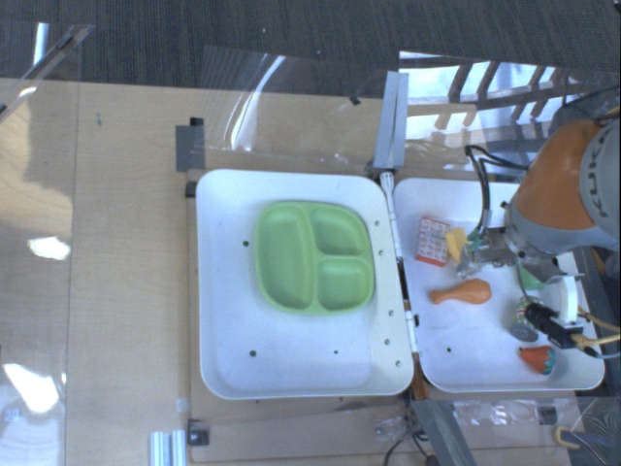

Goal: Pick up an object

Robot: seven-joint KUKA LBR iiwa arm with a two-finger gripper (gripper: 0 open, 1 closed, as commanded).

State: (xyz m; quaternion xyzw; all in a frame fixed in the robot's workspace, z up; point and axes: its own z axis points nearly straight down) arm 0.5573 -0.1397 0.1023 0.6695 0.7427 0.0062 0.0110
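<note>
In the right bin [456, 362] lie several small things. An orange drumstick-shaped toy [462, 294] lies flat near the middle of the bin, its thick end toward 3 o'clock and its thin end toward 9 o'clock. At about 11 o'clock from it lies a small red and white packet [433, 239], flat on the floor. Just beside the packet, toward 3 o'clock, is a small yellow piece [455, 246]. At 4 o'clock from the drumstick, near the bin corner, lies a small orange-red thing [536, 358] with a green end.

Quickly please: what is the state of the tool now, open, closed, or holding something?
Tool: cannot be told; it is low in the right bin, beside the yellow item.
</note>
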